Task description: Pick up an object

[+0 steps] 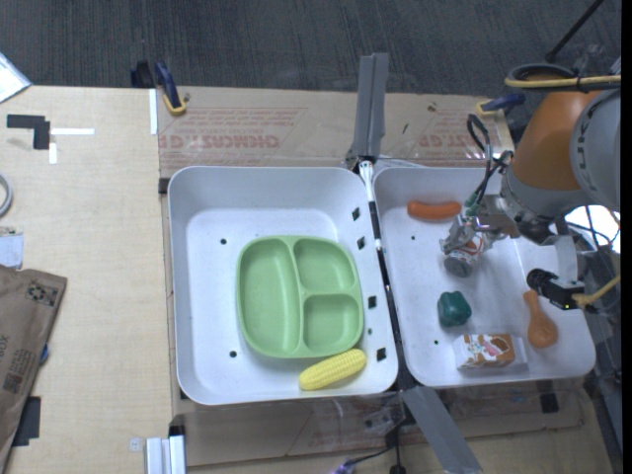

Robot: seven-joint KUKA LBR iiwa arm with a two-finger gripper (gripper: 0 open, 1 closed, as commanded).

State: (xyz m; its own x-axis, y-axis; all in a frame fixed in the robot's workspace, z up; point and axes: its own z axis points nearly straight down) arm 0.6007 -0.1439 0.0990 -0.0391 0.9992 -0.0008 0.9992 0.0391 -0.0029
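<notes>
Best to lower the end effector [462, 250], its opening impossible to tell, squarely over the green object [453, 308] before closing.

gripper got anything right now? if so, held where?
Cannot tell. The gripper is low in the right bin, between the orange carrot and green object; nothing visibly held.
</notes>
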